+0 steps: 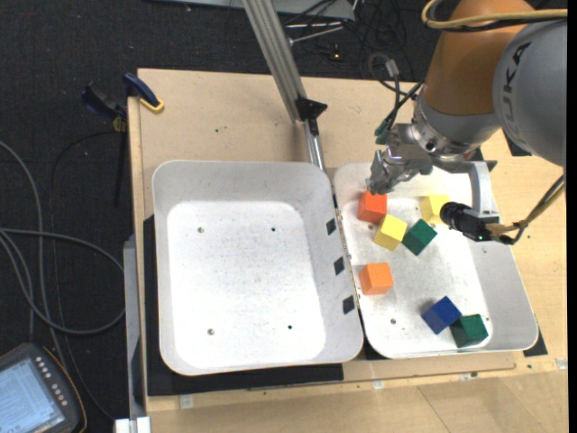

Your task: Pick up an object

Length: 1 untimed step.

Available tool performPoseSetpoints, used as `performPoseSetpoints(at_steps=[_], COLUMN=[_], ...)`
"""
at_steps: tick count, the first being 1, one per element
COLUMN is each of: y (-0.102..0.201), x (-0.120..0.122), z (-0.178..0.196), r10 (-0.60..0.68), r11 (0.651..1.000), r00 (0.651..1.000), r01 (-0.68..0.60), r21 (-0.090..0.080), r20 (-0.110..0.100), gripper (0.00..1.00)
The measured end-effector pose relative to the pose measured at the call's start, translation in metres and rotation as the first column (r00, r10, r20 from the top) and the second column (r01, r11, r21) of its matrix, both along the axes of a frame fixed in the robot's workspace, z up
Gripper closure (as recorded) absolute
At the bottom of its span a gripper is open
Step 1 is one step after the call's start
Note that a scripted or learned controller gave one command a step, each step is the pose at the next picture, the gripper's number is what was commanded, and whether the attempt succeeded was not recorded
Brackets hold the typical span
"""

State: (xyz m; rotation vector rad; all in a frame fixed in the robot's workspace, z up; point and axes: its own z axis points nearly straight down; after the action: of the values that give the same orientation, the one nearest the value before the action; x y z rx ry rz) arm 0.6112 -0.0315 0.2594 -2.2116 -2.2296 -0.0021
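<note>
Orange cube beneath tool, tool's grip unclear, right bin, blocks scattered

A pale wooden desk carries two shallow white bins side by side. The left bin has a speckled floor with a few small dark dots. The right bin sits touching it along the middle seam, where small black tabs show. A slanted metal pole runs from the top of the view down to a black clamp at the desk's far side. A blue and yellow clamp grips the desk's left far corner. Black cables loop over the dark floor at left, and a screened pendant lies at the lower left corner.
</note>
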Motion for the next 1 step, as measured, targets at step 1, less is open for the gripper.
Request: performPoseSetpoints(at_steps=[1], y=[0.0561], x=[-0.0105], z=[-0.0002], r10=[0.000], r11=[1.000], r00=[1.000], r01=[0.000], r21=[0.000], r20=[-0.001], gripper=[1.00])
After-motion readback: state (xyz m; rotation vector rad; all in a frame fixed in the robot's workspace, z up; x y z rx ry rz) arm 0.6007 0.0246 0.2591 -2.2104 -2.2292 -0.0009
